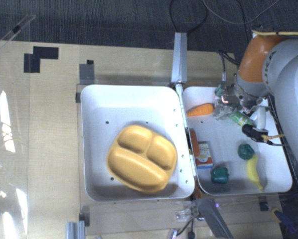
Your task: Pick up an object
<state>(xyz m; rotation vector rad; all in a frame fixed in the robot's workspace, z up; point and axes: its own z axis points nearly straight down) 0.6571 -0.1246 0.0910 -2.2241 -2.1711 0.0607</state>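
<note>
Lowest in the frame, along the bottom edge of the right bin [288, 183], lie a dark green pepper-like piece [220, 174], a yellow banana [253, 172] and a small green round thing [246, 151]. Just left of them, a small printed packet [203, 152] lies against the bin's left wall. An orange carrot [200, 110] rests in the upper left corner of this bin. The left bin [94, 133] holds one large yellow bread-shaped object [141, 157], filling its centre and lower part. Both bins sit on the pale wooden counter [39, 133]. From the right edge the grey arm [288, 78], with its orange band [256, 56], bends down into the upper part of the right bin. Its hand [227, 103] hangs just right of the carrot, apparently not touching it; whether its fingers are spread or closed I cannot tell.
</note>
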